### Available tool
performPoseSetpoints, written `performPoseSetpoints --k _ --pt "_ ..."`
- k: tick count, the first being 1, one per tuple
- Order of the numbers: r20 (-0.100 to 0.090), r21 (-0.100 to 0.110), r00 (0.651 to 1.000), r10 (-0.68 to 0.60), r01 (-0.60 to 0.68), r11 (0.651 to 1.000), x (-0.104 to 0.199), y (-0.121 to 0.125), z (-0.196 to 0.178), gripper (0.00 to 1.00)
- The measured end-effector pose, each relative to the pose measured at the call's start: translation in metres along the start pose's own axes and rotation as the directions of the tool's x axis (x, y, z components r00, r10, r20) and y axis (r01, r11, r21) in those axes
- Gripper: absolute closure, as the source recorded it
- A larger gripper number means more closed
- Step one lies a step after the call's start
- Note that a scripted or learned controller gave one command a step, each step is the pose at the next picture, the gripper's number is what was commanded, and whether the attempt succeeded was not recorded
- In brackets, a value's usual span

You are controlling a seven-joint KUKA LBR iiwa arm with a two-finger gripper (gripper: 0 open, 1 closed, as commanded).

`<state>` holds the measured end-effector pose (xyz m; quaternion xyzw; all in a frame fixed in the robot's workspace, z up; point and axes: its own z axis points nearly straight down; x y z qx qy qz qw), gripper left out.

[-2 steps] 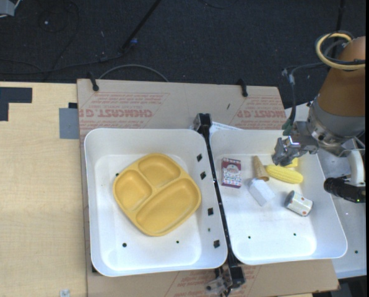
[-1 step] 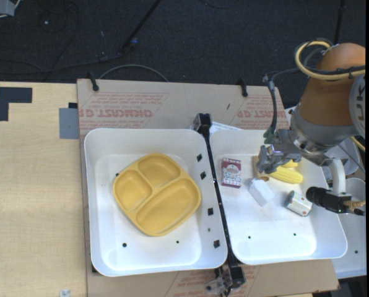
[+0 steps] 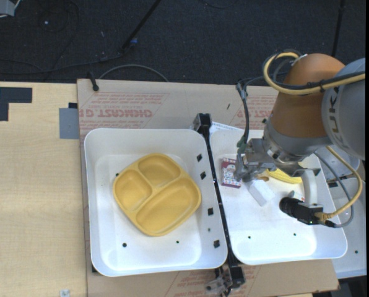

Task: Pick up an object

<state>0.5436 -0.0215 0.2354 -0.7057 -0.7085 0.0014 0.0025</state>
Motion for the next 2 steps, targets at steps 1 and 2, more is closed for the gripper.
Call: performPoseSetpoints --k 1,2 --pt "0.0 0.0 1.0 0.0 0.0 1.0 0.057 -0.005 0.012 1.0" --pt "0.0 0.001 1.0 -0.001 0.001 1.0 0.109 -0.013 0.022 1.0"
